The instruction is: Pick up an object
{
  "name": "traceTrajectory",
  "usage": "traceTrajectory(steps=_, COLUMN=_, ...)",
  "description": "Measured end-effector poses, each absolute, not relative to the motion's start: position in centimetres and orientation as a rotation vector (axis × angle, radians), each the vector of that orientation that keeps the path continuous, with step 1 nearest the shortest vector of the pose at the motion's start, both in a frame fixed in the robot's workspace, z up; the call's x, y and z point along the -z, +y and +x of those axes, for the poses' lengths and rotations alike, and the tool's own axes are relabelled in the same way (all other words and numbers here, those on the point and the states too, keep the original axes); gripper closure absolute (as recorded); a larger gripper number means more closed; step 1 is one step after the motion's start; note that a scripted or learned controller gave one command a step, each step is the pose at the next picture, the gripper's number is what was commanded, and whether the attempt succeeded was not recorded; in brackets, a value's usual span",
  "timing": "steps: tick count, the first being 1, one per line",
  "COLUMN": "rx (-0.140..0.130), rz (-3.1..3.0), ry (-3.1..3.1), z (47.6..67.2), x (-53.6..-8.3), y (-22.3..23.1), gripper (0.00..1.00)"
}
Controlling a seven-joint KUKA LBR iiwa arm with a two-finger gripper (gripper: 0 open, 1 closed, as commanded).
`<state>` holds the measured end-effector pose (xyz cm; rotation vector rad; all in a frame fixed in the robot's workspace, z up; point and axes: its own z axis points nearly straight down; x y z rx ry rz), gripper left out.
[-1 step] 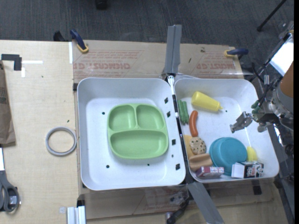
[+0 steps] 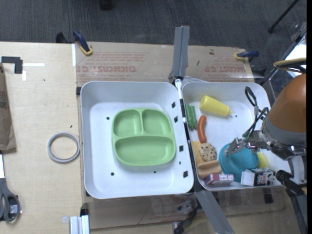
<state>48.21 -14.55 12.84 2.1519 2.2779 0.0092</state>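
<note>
gripper [image 2: 237, 146] low in right bin [image 2: 229, 89] | over blue bowl [image 2: 239, 162] | finger state: cannot tell | green tray [image 2: 144, 137] in left bin [image 2: 97, 130]

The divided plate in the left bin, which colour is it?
Light green; the divided plate shows clearly in the camera view.

Light wooden bench [image 2: 39, 106] bearing two shallow white bins: left bin [image 2: 92, 145] and right bin [image 2: 229, 89], side by side. A tape ring [image 2: 64, 147] and scissors [image 2: 9, 204] lie at left.
</note>
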Motion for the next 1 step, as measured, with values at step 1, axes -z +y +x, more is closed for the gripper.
traceTrajectory(steps=1, rx=-0.019, rz=2.013, ry=2.352, z=48.77, x=-11.20, y=-13.63, gripper=0.00)
